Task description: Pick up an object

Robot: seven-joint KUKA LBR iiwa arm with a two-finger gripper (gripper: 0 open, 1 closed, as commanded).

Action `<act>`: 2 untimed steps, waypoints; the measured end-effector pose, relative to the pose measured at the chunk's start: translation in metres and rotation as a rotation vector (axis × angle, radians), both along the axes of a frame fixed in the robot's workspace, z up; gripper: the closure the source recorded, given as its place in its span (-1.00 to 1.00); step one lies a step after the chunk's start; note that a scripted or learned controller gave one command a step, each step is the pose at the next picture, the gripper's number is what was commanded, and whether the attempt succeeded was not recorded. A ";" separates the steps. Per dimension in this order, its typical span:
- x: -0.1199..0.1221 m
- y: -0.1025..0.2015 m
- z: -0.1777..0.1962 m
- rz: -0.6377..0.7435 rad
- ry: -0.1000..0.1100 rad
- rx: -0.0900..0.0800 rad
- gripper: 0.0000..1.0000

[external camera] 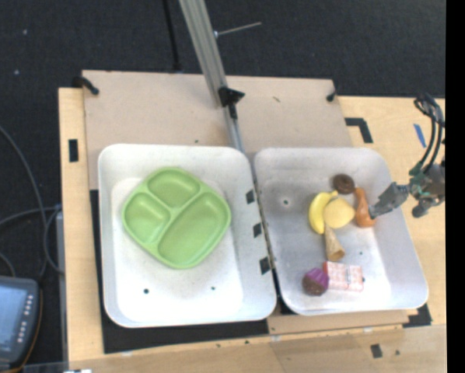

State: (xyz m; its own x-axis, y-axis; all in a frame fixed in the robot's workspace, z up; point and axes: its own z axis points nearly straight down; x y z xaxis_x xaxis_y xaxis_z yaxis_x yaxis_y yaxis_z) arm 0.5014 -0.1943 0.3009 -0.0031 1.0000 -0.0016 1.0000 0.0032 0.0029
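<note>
The claw [389, 200] is seen at the right bin's [396, 286] right rim, just beside the orange piece [362, 208] — its spread cannot be told. Crowded neighbours — banana [319, 211], yellow ball [340, 214] — could be nudged, spoiling the grasp.

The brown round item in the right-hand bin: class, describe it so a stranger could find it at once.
Start at the right bin, the one without the green plate. Its toy food clusters toward the right side; look at the cluster's far end, above the yellow banana. The brown round item sits there, the only dark, doughnut-like disc, smaller than the orange piece beside it.
</note>
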 end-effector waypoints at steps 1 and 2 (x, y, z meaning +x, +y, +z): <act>0.000 0.000 0.000 -0.001 0.000 0.000 -1.00; 0.005 -0.006 -0.045 -0.004 0.005 0.000 -1.00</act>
State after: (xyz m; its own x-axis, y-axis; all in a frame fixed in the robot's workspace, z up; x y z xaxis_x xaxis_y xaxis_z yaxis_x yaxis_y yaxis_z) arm 0.5066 -0.2002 0.2563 0.0006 1.0000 -0.0013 1.0000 -0.0006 -0.0021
